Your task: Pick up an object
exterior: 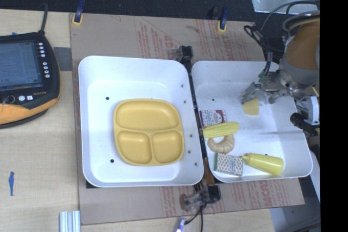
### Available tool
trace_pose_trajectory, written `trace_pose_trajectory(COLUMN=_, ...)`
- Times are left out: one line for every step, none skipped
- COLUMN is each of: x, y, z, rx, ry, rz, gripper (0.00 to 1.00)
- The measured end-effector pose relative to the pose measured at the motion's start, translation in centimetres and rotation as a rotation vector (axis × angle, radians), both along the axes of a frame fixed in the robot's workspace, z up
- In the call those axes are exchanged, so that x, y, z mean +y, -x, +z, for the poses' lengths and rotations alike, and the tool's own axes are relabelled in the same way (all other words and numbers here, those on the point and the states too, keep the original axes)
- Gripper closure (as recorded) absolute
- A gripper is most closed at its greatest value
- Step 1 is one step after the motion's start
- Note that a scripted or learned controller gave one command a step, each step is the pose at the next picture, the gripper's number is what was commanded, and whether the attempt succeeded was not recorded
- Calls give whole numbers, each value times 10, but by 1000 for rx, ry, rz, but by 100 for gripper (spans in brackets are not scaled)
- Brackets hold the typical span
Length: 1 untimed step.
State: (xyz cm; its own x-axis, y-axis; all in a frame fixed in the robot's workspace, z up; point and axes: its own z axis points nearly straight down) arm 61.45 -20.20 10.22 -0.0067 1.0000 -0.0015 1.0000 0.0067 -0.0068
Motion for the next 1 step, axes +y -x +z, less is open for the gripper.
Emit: trace_pose_trajectory(x=19, y=-15, z=-10, rx=-5, ry=0, rz=0, gripper=0)
